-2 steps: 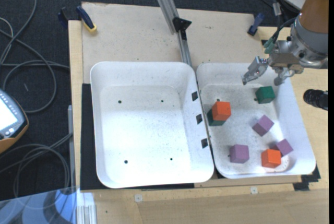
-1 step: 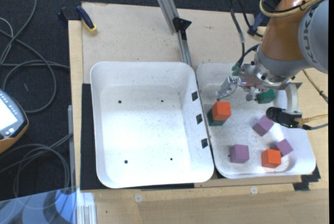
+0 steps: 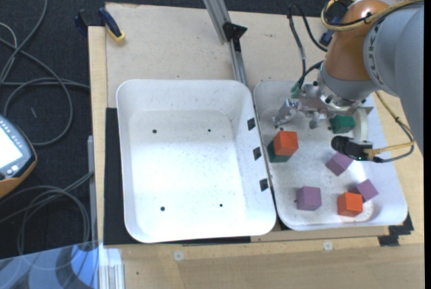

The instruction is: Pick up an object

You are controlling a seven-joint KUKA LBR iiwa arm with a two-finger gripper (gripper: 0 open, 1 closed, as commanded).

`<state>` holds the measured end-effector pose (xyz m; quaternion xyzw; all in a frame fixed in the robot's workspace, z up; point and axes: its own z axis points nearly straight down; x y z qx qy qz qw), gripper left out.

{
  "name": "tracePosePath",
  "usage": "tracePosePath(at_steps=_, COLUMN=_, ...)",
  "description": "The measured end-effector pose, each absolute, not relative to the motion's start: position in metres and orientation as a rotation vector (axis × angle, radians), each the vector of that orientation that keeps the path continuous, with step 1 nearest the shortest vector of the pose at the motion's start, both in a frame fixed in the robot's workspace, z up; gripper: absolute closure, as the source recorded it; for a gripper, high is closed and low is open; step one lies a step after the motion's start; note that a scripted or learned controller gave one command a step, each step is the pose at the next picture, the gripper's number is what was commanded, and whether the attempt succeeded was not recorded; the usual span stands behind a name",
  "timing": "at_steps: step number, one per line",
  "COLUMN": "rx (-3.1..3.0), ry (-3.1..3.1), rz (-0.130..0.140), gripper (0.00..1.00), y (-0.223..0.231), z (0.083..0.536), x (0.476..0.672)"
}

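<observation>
Taking the right bin (image 3: pixel 397 203) as my landmark, I read its contents from the near rim back: an orange cube (image 3: pixel 349 204) sits closest to me, with a purple cube (image 3: pixel 308 198) to its left and a smaller purple block (image 3: pixel 367 188) just behind it. Farther in lies another purple block (image 3: pixel 338 163), then an orange block (image 3: pixel 286 142) resting against a green piece (image 3: pixel 277 154). At the far end the gripper (image 3: pixel 296 110) hovers above the floor, a green block (image 3: pixel 343 123) beside it; I cannot tell how the tool is set. I judge this the approach step: next I need a descent centred on one block, likely the orange one nearest it.
</observation>
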<state>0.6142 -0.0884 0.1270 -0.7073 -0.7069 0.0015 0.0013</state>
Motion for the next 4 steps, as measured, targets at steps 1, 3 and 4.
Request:
tracePosePath(at_steps=1, rx=-2.222, ry=-2.221, rz=0.001, gripper=0.00, y=-0.105, z=0.098, x=0.637)
tracePosePath(at_steps=3, rx=-2.221, ry=-2.225, rz=-0.001, gripper=0.00, y=-0.104, z=0.111, x=0.638)
tracePosePath(at_steps=4, rx=-2.220, ry=-2.226, rz=-0.004, gripper=0.00, y=-0.087, z=0.099, x=0.671)
